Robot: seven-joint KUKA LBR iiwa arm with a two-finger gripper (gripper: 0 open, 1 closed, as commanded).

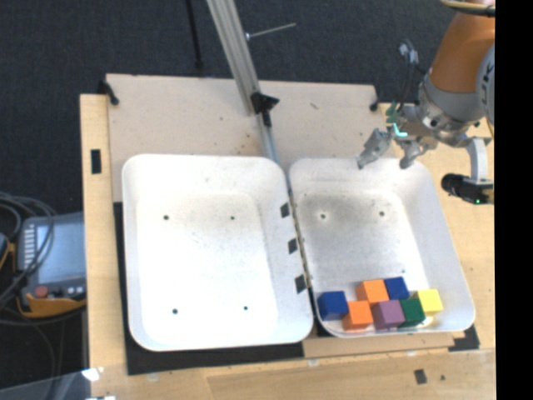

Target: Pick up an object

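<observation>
While blocks (381,302) sit clustered in right bin (433,215) near corner, gripper (389,154) hovers over far rim, jaws released, grasping nothing

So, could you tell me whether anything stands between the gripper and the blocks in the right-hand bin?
Nothing visible does. The gripper hangs open over the far rim of the right bin, and the coloured blocks cluster at its near edge, with bare bin floor between them.
</observation>
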